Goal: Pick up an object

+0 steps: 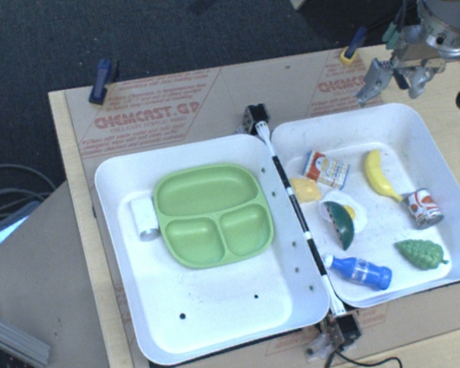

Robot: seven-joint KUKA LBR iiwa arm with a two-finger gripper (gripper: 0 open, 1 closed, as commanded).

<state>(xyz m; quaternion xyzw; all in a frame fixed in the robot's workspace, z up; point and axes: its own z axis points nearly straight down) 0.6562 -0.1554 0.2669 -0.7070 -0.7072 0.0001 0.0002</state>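
Blue bottle [362,272] lying flat at the near edge of the right bin [448,158], green knobbly fruit [421,252] beside it. Further in: small can [424,208], banana [379,175], watermelon slice [340,223], red-and-white carton [325,170], all close together. Left bin [130,267]: green divided tray [214,213], white cup [145,217]. Pincer [399,69] hovers past the right bin's far rim, holding nothing I can see; its opening I cannot tell. My worries: clipping that rim on descent, round items rolling away, a neighbour getting nudged

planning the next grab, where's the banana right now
The banana lies in the right bin, toward its far right side, between the small carton and the can.
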